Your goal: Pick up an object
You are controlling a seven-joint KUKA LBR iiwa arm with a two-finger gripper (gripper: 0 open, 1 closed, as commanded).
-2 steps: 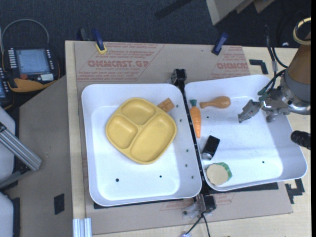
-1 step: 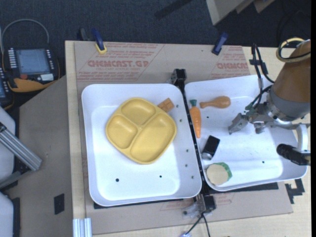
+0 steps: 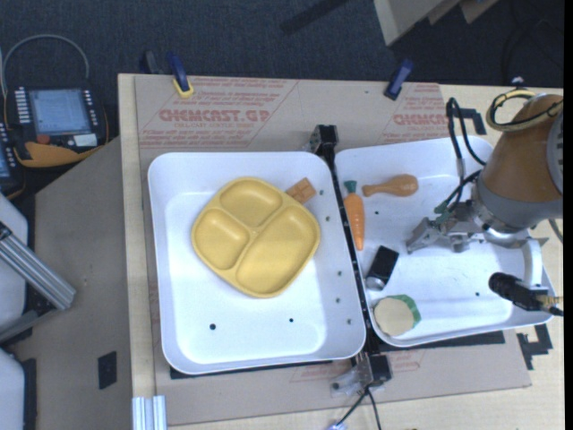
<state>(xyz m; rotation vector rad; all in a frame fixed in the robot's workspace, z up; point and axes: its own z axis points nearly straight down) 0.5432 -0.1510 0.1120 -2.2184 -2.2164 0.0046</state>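
1. Along the left side of the right bin [image 3: 466,325] lie the candidates for picking: a carrot [image 3: 355,218] by the dividing wall, a wooden piece [image 3: 391,185] just beyond it toward the far wall, a black block [image 3: 382,265] nearer the camera, and a round pale disc with a green edge [image 3: 396,314] at the near left corner.

2. All four items rest on the bin floor, apart from one another. None is lifted.

3. Over the middle of the right bin, the gripper [image 3: 428,236] hangs with its metal fingers pointing left toward the carrot and the black block. Nothing sits between them. Whether they are spread or closed cannot be told from this angle.

4. Progress, as judged: no object is secured. Approach, closure on one item and the lift all remain to be done.

5. Left bin [image 3: 179,321]: holds a yellow divided plate [image 3: 255,236], lying flat near the centre, and a small brown block [image 3: 301,190] touching the plate's far right edge.

6. Both bins sit side by side on a cardboard-covered bench [image 3: 269,115].
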